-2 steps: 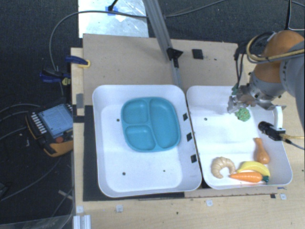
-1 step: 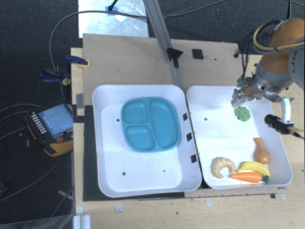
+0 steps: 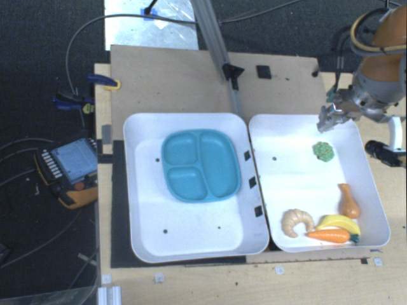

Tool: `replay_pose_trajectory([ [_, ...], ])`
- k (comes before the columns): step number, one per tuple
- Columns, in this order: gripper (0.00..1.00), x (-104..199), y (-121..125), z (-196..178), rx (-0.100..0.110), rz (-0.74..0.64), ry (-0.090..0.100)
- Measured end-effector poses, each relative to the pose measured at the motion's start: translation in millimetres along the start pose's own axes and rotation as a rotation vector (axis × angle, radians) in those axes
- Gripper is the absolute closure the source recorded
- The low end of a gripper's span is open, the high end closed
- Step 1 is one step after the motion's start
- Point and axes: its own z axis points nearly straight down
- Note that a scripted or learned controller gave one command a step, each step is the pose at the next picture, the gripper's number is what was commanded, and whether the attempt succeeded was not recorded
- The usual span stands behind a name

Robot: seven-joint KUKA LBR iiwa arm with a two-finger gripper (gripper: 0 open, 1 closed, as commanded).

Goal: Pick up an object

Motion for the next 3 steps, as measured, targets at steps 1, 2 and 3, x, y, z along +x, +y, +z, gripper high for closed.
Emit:
replay_pose_trajectory([
  [1, 1.0, 48.0, -15.7, -13.1, 0.004, -0.004, 0.003],
  [2, 1.0, 95.8, -28.8, -21.3, 0.007, -0.005, 0.004],
  [3, 1.0, 154.2, -54.2, -22.3, 0.008, -0.006, 0.004],
])
